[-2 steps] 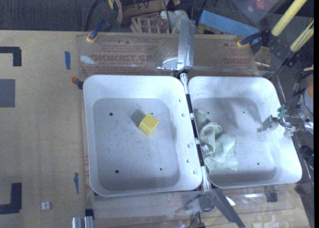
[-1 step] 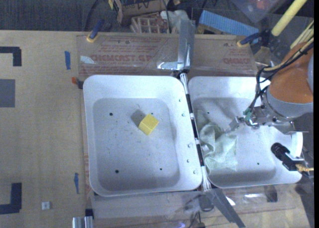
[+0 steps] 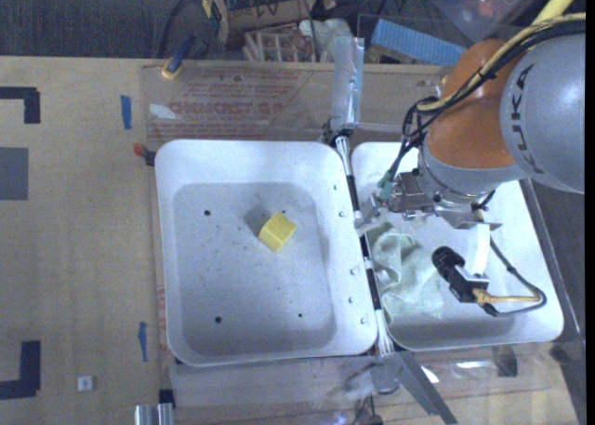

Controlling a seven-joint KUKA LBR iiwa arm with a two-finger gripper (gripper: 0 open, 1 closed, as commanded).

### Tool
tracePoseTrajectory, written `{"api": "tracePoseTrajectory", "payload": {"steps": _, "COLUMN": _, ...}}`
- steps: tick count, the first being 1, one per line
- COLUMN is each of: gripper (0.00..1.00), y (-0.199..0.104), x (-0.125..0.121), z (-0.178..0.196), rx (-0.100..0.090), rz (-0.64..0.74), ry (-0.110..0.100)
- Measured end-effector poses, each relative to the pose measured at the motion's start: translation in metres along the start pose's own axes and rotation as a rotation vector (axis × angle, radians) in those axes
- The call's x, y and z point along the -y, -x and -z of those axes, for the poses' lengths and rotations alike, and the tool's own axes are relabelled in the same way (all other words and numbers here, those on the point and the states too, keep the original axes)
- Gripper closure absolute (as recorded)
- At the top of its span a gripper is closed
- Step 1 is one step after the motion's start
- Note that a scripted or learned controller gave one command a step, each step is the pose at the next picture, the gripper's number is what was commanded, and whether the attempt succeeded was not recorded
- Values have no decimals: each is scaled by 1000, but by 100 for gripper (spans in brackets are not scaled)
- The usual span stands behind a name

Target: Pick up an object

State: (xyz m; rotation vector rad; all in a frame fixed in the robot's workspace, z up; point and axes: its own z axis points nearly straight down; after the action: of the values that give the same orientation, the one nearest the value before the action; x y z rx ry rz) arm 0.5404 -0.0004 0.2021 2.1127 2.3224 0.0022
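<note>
A small yellow block lies near the middle of the left bin. In the right bin a pale, crumpled translucent object rests against the bin's left wall. The arm, grey with an orange band, hangs over the right bin, and its gripper points down near that bin's upper left corner, just above the crumpled object. The wrist body hides the fingertips.
A black cable plug with a yellow lead hangs from the wrist over the right bin. A divider rail runs between the two bins. Boxes and clutter stand behind the bench.
</note>
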Motion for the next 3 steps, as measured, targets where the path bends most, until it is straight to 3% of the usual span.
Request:
{"api": "tracePoseTrajectory", "payload": {"steps": 1, "gripper": 0, "y": -24, "x": -43, "z": -17, "rx": 1, "rz": 469, "ry": 3}}
{"api": "tracePoseTrajectory", "payload": {"steps": 2, "gripper": 0, "y": -96, "x": -27, "z": -10, "rx": -2, "rz": 884, "ry": 0}}
{"api": "tracePoseTrajectory", "payload": {"steps": 3, "gripper": 0, "y": -165, "x": -45, "z": -86, "rx": 1, "rz": 827, "ry": 21}}
